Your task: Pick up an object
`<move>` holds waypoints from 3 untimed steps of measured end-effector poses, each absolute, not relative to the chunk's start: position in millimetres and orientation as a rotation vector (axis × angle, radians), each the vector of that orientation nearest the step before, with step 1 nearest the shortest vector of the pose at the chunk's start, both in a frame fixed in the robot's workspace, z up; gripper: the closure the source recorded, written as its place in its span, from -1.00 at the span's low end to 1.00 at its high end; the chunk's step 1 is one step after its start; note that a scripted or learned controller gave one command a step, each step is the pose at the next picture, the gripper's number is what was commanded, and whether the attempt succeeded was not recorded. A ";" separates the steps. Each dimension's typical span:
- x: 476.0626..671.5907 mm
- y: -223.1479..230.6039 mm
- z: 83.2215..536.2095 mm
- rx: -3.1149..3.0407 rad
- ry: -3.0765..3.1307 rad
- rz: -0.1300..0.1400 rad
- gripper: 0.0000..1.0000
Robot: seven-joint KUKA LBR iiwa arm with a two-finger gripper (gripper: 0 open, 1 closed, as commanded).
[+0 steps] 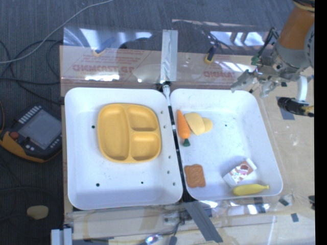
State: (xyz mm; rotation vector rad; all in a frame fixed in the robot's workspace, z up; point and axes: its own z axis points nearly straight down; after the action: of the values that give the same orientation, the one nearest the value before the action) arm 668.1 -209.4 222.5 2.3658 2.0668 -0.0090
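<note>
Arm parked past the right bin's upper-right rim

The gripper [255, 83] hangs outside the right bin [265, 131]; its jaws' state I cannot tell. Open floor lies between carrot [183, 125] and banana [250, 189].

The right bin [265, 137] holds an orange carrot [183, 126] touching a pale yellow piece [197, 123]. Nearer the front lie a brown biscuit [194, 175], a small carton [240, 172] and a banana [250, 189].

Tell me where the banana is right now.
The banana lies in the right bin, at its near right corner, just below the small carton.
</note>
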 end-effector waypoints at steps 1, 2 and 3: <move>650.0 -197.3 138.4 2.564 1.819 -0.004 -1.00; 638.9 -119.7 151.3 2.314 2.127 -0.003 -1.00; 667.0 -115.1 88.2 2.169 2.262 0.003 -1.00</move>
State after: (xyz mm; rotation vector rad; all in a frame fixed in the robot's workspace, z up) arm 667.0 -115.1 88.2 2.1690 2.2622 0.0030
